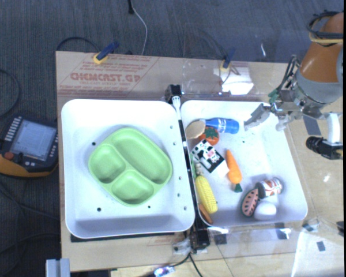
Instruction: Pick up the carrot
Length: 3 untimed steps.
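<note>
Carrot (233, 166) lies mid right bin (288, 154), beside the cow-print block (207, 154). The gripper (269, 115) hovers spread and bare over that bin's far right corner.

Take the carrot (233, 166) as your landmark: it lies in the right bin (288, 172), near the middle. Just to its left you have the cow-patterned block (207, 153), and below that the corn cob (206, 194). Above and to its left lies the bottle (222, 125). To its lower right sit the watermelon slice (249, 201), the can (270, 186) and the egg (266, 209). The gripper (272, 118) is up and to its right. Far to its left, the divided plate (131, 165) rests in the left bin (75, 212).
</note>
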Each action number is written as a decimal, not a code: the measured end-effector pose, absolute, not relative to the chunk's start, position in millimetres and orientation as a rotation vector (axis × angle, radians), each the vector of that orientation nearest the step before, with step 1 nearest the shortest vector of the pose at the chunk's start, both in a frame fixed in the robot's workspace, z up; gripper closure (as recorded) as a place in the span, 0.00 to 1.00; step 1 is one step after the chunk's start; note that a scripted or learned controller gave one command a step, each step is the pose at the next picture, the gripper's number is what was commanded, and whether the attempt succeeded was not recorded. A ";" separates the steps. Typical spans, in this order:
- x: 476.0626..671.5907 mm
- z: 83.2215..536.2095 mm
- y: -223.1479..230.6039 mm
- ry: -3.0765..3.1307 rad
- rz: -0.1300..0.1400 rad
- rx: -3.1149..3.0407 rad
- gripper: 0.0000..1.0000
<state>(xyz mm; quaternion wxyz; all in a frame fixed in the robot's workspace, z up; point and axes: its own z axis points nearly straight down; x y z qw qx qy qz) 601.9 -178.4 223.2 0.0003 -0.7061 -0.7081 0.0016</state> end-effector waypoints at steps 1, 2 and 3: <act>565.0 98.2 -209.2 -2.245 -0.012 -2.198 0.00; 545.0 91.3 -127.8 -2.209 -0.009 -2.258 0.00; 514.5 91.8 -105.1 -2.061 -0.015 -2.403 0.00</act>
